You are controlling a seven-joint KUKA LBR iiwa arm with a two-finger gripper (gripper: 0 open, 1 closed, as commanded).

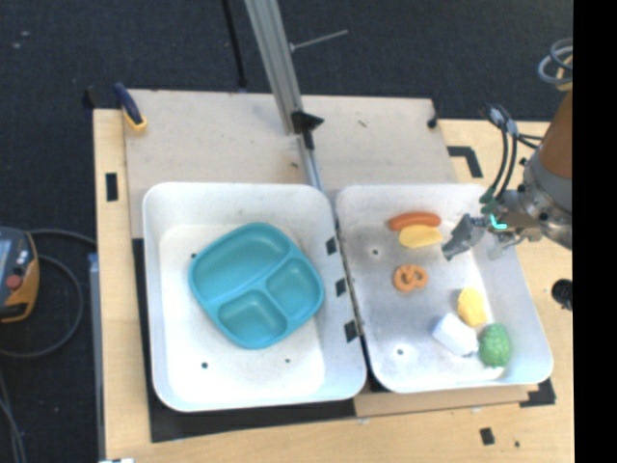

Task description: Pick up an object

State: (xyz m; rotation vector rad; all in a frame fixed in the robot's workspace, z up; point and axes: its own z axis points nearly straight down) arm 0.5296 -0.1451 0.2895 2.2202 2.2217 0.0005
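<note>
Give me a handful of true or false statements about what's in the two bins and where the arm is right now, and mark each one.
1. The blue divided plate lies in the left bin. True.
2. The pretzel-shaped toy sits on the blue plate. False: it lies on the floor of the right bin, apart from the plate.
3. The gripper is over the right bin, near its upper right part. True.
4. The green toy is at the top of the right bin. False: it is near the lower right corner, beside a white object.
5. The gripper holds the yellow toy. False: that toy lies in the bin below the gripper, apart from it.
</note>
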